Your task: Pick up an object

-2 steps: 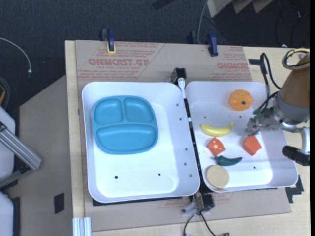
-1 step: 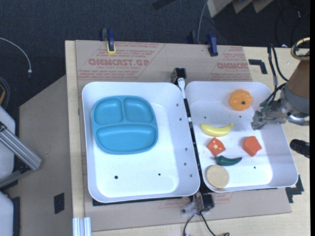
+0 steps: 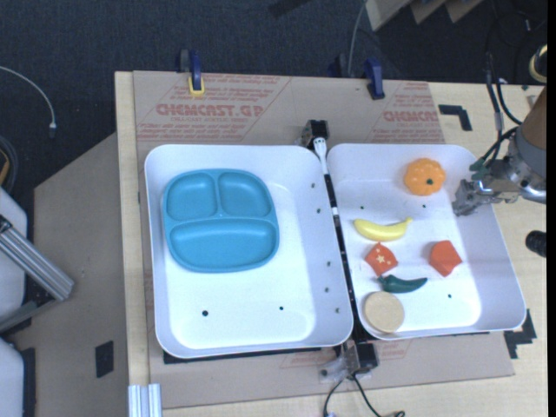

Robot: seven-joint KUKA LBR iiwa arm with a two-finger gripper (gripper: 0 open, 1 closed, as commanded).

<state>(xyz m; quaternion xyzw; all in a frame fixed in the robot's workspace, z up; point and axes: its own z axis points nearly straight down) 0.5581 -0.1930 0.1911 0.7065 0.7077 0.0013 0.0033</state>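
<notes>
Six objects in right bin (image 3: 495, 259); blue tray (image 3: 222, 219) in left bin (image 3: 243, 320). Gripper (image 3: 469, 195) over right bin's upper-right edge, near orange pumpkin (image 3: 424, 176); grip state can't tell.

You're looking at an evenly, brightly lit bench; the white bins (image 3: 248, 337) run close to washed out, with soft glare on their floors. Shadows are faint and short, so the light probably comes from overhead. The dark floor (image 3: 104, 24) loses detail. Focus is slightly soft throughout, and the gripper (image 3: 473, 194) looks blurred.
</notes>
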